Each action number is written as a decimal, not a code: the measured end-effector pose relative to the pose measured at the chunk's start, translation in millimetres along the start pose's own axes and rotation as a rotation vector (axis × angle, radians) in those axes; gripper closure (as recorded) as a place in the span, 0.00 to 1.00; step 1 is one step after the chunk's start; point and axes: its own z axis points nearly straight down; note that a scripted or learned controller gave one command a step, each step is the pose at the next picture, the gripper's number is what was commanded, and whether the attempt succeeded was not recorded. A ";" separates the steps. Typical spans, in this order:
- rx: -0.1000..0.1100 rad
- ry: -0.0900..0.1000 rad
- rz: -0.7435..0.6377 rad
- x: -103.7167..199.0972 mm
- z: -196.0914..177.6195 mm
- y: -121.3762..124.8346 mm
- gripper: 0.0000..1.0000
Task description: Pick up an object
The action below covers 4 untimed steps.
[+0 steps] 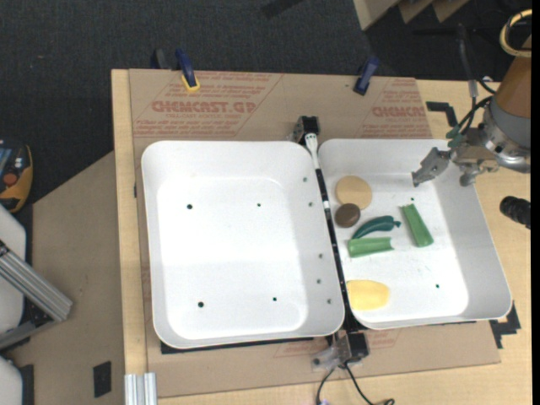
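Gripper [432, 165]: above the far side of the right bin [481, 226], carrying nothing; if its fingers are apart or together I cannot tell.
Objects: green stick [416, 225], green pepper [375, 224], green block [369, 245], tan disc [353, 191], brown piece [347, 215], yellow piece [368, 294] — all in the right bin.
Risk: the green ones lie close together — the fingers may push a neighbour or slip off.

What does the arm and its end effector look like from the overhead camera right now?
The arm enters from the view's right: an orange band sits above a pale grey, rounded wrist. Dark cables loop along its left side. Below the wrist a metallic grey end effector sticks out toward the right bin, with thin, angular grey fingers.
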 end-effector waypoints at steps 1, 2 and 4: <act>0.003 0.001 0.000 29.9 123.2 -44.9 0.00; -0.007 -0.004 0.001 27.2 105.7 -41.2 1.00; -0.012 -0.005 0.002 26.9 85.7 -40.4 1.00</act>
